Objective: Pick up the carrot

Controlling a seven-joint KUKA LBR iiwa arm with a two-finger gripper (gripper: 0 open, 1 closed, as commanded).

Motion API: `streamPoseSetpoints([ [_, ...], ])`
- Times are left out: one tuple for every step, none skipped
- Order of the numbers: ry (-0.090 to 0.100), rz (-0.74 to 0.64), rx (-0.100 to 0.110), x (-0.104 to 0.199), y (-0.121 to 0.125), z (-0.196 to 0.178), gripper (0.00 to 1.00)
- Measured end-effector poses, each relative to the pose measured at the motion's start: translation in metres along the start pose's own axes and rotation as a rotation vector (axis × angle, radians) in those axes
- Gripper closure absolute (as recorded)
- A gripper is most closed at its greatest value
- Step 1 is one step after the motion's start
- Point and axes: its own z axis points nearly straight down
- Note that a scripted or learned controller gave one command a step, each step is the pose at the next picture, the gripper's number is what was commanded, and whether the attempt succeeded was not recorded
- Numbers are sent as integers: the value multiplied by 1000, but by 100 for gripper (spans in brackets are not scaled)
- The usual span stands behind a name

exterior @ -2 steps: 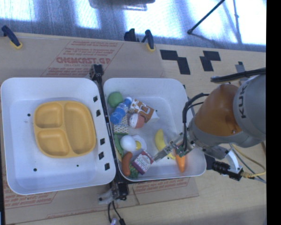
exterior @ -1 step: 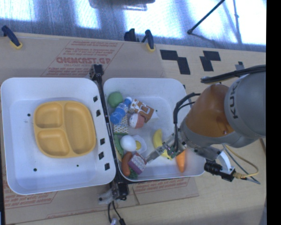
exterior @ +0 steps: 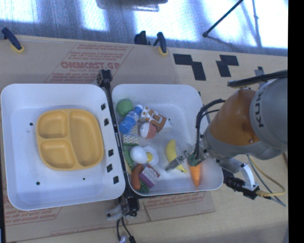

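Observation:
The carrot (exterior: pixel 195 175) is small and orange with a green top. It lies in the right bin (exterior: pixel 157 92), at the front right corner against the bin wall. My gripper (exterior: pixel 184 160) hangs low over that corner, just above and left of the carrot's green end, touching or nearly touching it. The grey arm with its orange band (exterior: pixel 233 123) reaches in from the right and hides the bin's right rim. I cannot see whether the carrot sits between the gripper's parts.
Close on the carrot's left lie a yellow banana (exterior: pixel 171 150), a fried egg toy (exterior: pixel 141 155) and a sausage (exterior: pixel 136 175). A green ball (exterior: pixel 124 107) and a blue bottle (exterior: pixel 128 122) sit further back. The left bin (exterior: pixel 20 97) holds a yellow divided plate (exterior: pixel 69 138).

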Motion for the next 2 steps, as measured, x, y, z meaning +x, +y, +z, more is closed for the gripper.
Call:
streamPoseSetpoints([
  [0,1,0,0,0,0,0],
  [0,1,0,0,0,0,0],
])
